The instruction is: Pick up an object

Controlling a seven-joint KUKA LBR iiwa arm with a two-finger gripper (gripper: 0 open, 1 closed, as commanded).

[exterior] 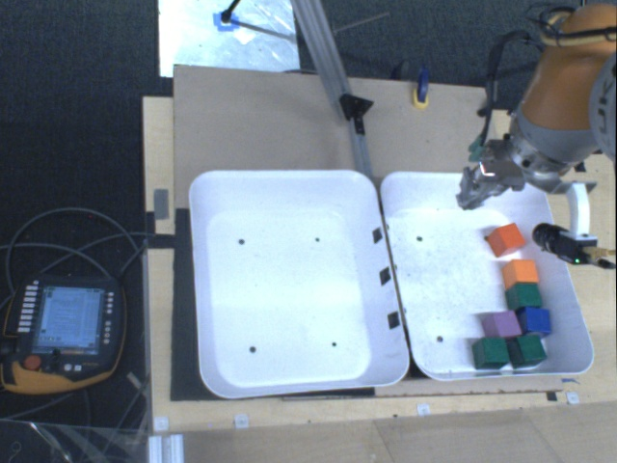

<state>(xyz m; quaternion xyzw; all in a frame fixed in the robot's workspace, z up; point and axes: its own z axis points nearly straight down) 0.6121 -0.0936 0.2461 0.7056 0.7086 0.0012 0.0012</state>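
A tan bench (280, 123) carries two shallow white bins side by side, their inner rims touching. The left bin (202, 258) sits near the bench's middle; the right bin (405, 201) lies beside it toward the bench's right edge. Both rest on a dark mat (178, 374) that shows along their left and front sides. A slanted grey metal pole (323, 41) meets the bench behind the bins at a black bracket (356, 107). A small yellow and blue clamp (421, 90) sits at the bench's far edge.
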